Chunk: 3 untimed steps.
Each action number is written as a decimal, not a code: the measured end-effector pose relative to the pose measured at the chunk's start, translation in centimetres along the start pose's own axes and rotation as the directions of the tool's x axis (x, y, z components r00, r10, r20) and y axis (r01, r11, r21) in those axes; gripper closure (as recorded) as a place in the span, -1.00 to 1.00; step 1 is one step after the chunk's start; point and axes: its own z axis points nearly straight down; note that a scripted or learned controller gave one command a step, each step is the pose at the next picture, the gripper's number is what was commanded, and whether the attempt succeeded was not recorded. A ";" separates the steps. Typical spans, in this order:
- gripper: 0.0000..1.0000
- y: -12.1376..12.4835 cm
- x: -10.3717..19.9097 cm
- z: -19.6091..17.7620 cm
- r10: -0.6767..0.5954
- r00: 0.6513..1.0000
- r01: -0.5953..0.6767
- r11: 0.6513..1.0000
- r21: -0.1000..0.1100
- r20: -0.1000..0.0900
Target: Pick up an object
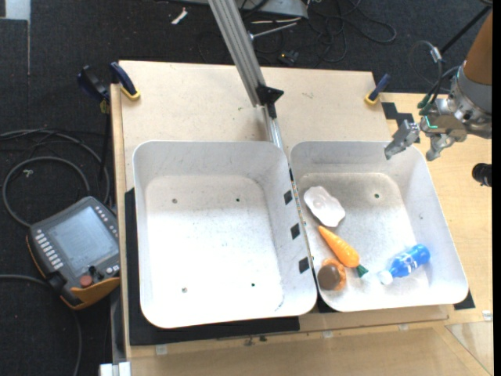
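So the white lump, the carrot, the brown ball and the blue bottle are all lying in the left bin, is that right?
Not quite: the bin is wrong. In the camera view the white lump, the carrot, the brown ball and the blue bottle all lie in the right bin, not the left bin. The rest holds.
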 end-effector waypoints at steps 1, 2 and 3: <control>-1.00 0.2 0.4 4.4 -0.001 1.000 0.001 1.000 0.003 -0.001; -1.00 1.1 0.8 9.7 -0.001 1.000 0.001 1.000 0.004 -0.001; -1.00 1.0 0.5 14.0 0.003 1.000 -0.003 1.000 0.003 -0.001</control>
